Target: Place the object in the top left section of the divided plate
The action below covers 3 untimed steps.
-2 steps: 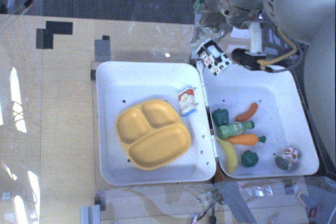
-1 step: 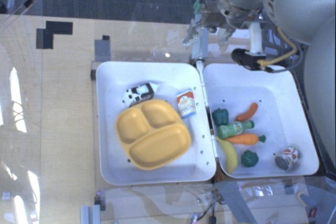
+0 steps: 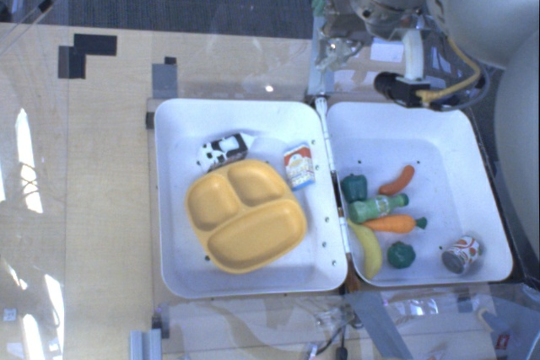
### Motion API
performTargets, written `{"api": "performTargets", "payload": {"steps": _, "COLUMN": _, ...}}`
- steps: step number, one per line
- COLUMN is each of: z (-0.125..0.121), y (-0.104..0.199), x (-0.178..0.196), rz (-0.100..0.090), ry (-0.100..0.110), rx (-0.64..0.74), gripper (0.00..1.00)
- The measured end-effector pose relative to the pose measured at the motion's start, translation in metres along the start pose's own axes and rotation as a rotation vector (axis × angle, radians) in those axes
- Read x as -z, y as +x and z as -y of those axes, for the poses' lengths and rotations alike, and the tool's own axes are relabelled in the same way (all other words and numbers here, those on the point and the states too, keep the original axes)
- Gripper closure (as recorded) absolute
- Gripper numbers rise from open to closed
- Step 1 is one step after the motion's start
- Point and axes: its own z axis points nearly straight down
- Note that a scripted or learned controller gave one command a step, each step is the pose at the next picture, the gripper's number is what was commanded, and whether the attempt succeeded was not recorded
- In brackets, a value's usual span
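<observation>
The yellow divided plate lies in the left bin, with two small sections on its far side and one large section nearest the front. All three sections are bare. My gripper hangs over the far edge where the two bins meet, well away from the plate, and I see nothing in it. In the right bin lie a green pepper, a red chili, a green bottle, a carrot, a banana, a green broccoli piece and a small can.
A black-and-white patterned carton lies just behind the plate in the left bin. A small red-and-blue box sits by the plate's right side near the divider between the bins. The arm's grey body fills the upper right.
</observation>
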Motion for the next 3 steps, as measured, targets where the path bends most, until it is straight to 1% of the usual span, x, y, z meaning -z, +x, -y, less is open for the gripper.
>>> {"api": "performTargets", "payload": {"steps": 1, "z": 0.065, "y": -0.041, "x": 0.079, "rz": -0.001, "ry": 0.004, "rx": 0.063, "gripper": 1.00}}
{"api": "performTargets", "payload": {"steps": 2, "z": 0.068, "y": -0.115, "x": 0.105, "rz": 0.001, "ry": 0.006, "rx": 0.229, "gripper": 1.00}}
{"api": "performTargets", "payload": {"steps": 3, "z": 0.064, "y": -0.172, "x": 0.106, "rz": 0.002, "ry": 0.005, "rx": 0.296, "gripper": 1.00}}
